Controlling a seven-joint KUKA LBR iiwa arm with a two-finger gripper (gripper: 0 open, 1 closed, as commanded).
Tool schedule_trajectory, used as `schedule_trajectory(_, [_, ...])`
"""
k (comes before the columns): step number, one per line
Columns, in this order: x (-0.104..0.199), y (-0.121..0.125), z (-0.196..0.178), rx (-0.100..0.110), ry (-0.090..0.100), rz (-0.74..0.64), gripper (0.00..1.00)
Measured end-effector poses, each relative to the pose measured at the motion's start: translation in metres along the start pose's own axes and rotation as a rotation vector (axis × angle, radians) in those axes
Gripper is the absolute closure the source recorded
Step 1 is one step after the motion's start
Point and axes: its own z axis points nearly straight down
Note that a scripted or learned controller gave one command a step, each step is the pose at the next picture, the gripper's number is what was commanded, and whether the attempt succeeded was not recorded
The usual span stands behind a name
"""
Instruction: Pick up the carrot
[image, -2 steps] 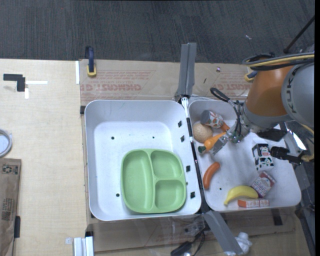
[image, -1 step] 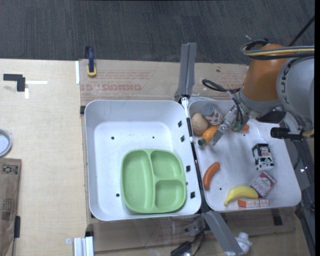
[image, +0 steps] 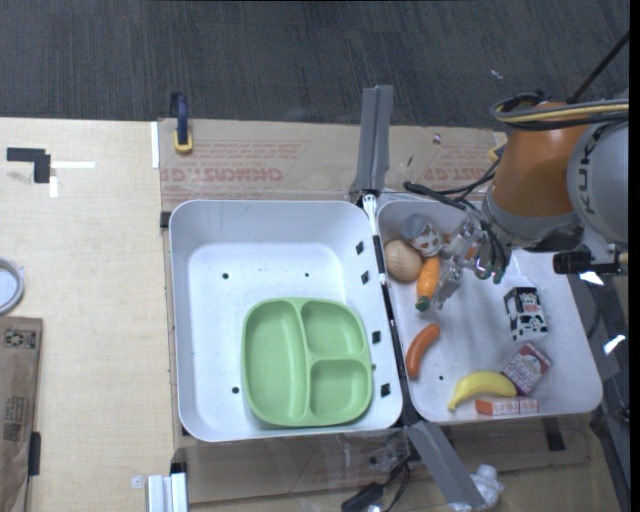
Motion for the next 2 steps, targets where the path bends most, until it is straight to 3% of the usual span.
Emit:
schedule_trajectory(1, [0.000,0.000,0.000,0.000,0.000,0.000,0.00])
schedule_trajectory(2, [-0.001,0.000,-0.011,-0.002,-0.004,0.002,1.00])
